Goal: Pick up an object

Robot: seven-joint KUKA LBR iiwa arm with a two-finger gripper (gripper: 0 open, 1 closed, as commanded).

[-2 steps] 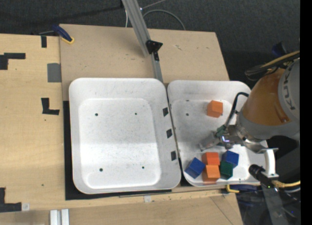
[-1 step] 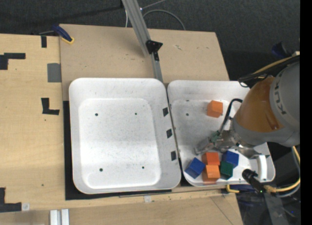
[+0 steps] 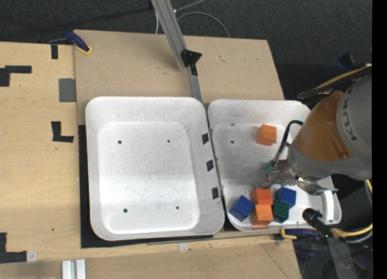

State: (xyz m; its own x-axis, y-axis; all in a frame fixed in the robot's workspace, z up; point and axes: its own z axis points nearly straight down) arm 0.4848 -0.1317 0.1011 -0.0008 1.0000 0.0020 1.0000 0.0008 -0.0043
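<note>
Your grey two-finger gripper sits just above the red-orange plastic cube in the right white bin; its grip state you cannot tell

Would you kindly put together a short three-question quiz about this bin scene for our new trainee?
1. True or false: the lone orange block sits in the left bin.
2. Multiple choice: which colour of block appears twice in the cluster near the right bin's front edge? A) green B) blue C) yellow
3. Fill in: the gripper hangs just above the cluster, nearest the red-orange block, over the ____ bin.

Key
1. False: it lies apart in the right bin, toward the back.
2. B: one blue block at the cluster's left, another blue block at its right; the green block is single.
3. right
</note>
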